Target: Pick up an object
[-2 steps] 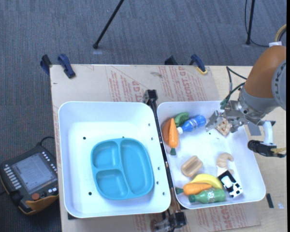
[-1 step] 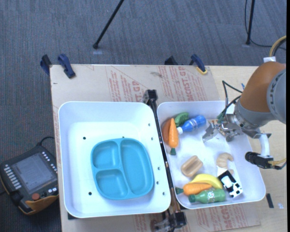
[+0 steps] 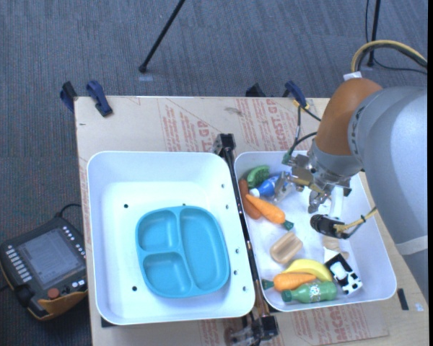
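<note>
**A:** Your gripper [image 3: 303, 186] hangs over the right bin [image 3: 369, 249], up at the bin's 12 o'clock end. The arm comes in from 3 o'clock.

**B:** Released or clenched?

**A:** You can't tell from this angle, because the wrist sits right over it.

**B:** What's closest to it?

**A:** At your gripper's 9 o'clock, just beside it, there's a small blue-and-white piece [image 3: 267, 188]. A green vegetable [image 3: 258, 174] is at 10 o'clock. A long carrot [image 3: 265, 207] lies slanted at 8 o'clock, near the bin's left wall.

**B:** And further down the bin?

**A:** Go towards 6 o'clock and you reach a tan bun [image 3: 286, 248] around mid-bin. Past it there's a cluster at the bin's 6 o'clock end. It's a banana [image 3: 310, 268], a second carrot [image 3: 292, 280] tucked against it, and a green bottle [image 3: 312, 292] lying on its side. A black-and-white block [image 3: 344, 274] sits just beside the banana, at your gripper's 5 o'clock.

**B:** And the other side?

**A:** The left bin [image 3: 115, 193] is at 9 o'clock on the counter [image 3: 166, 121]. It holds a blue divided plate [image 3: 182, 251], well apart from your gripper.
</note>
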Motion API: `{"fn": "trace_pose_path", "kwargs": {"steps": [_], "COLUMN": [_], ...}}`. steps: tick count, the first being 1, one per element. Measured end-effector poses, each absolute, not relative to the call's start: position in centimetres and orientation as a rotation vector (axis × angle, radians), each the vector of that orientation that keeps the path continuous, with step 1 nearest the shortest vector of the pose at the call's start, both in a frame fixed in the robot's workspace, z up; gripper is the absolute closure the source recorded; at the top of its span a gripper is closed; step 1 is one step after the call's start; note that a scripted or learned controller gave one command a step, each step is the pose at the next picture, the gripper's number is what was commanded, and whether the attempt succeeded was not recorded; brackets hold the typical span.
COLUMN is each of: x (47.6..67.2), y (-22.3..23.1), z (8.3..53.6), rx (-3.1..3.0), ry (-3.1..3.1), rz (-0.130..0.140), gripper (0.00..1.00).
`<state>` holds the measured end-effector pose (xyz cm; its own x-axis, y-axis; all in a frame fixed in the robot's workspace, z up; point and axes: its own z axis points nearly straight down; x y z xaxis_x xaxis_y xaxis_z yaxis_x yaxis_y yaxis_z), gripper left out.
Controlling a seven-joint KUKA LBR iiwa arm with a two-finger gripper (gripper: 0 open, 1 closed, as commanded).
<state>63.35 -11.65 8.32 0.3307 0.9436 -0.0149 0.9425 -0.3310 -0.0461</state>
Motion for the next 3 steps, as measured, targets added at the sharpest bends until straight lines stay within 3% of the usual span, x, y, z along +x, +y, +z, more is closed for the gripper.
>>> {"fn": "trace_pose_path", "kwargs": {"steps": [1,2,3], "x": [57.4,64.4,64.3], "y": [-8.9,-10.9,-8.3], "z": [8.7,11.2,8.8], "rx": [-2.585,-2.512,-2.237], "ry": [-1.777,-1.885,-2.202], "rz": [0.004,0.000,0.003], "gripper": [0.00,0.00,0.00]}}
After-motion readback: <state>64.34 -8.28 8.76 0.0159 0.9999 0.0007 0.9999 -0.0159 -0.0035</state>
